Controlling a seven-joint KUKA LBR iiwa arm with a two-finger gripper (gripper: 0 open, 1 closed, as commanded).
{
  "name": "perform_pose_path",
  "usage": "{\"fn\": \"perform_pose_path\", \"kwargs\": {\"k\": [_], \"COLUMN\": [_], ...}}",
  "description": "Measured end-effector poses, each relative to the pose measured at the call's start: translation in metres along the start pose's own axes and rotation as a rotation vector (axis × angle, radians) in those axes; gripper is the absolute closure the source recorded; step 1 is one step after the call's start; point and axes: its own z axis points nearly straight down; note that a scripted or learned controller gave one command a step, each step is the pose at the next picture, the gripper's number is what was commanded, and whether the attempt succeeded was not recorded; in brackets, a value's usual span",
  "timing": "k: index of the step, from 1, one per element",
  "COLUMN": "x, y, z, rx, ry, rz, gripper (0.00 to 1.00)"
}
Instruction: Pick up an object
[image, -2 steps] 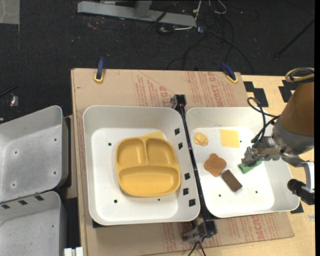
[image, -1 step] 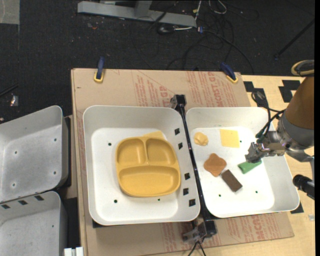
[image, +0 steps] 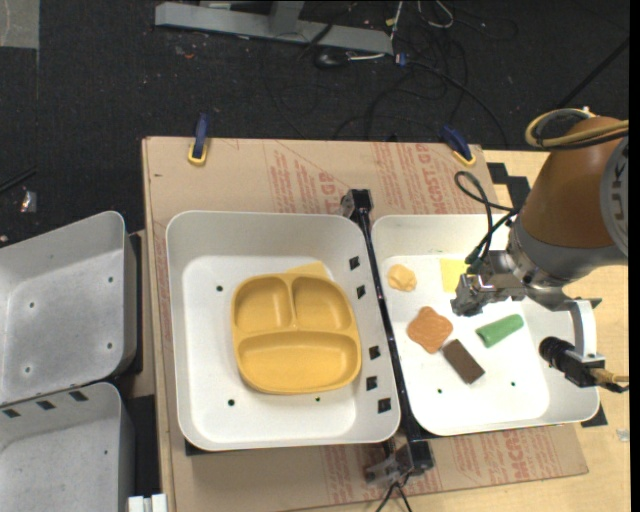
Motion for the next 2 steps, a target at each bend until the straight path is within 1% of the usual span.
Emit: {"fn": "perform_pose_path", "kwargs": {"k": [1,2], "x": [0.052,0.109], "y": [0.012,0.030], "z": [-0.002,-0.010], "rx": [-0.001,-0.002], "ry": [0.000,0.001], "rz": [-0.001,-0.001], "gripper": [1.00,1.00]}}
